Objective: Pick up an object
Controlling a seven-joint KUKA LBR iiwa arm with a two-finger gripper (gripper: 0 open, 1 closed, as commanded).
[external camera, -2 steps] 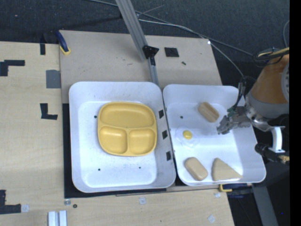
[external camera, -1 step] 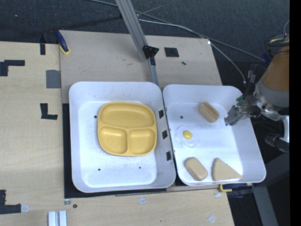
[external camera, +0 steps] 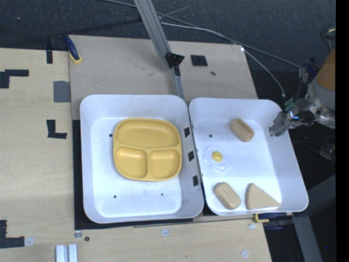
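End effector (external camera: 279, 125): sat at the right rim of the right bin (external camera: 283, 162), near its upper right corner, with the arm (external camera: 322, 91) reaching in from the right; whether it was apart or together could not be told, and nothing showed held in it. Right bin, contents: a tan bread roll (external camera: 241, 130) in the upper part, nearest the end effector but apart from it; a fried egg (external camera: 217, 158), yellow yolk on a pale white, near the middle; a second tan roll (external camera: 227, 195) at the lower edge; a tan wedge-shaped piece (external camera: 262, 197) just beside that roll, toward the lower right corner. All four lay on the bin floor. Left bin (external camera: 98, 146): touching the right bin along their shared side; held a yellow divided plate (external camera: 147, 148) of three compartments, flat near the middle. Table (external camera: 120, 59): light wood, carrying both bins, with dark tape marks at the left and a grey metal pole (external camera: 152, 21) running down at a slant from the top to the gap above the bins.
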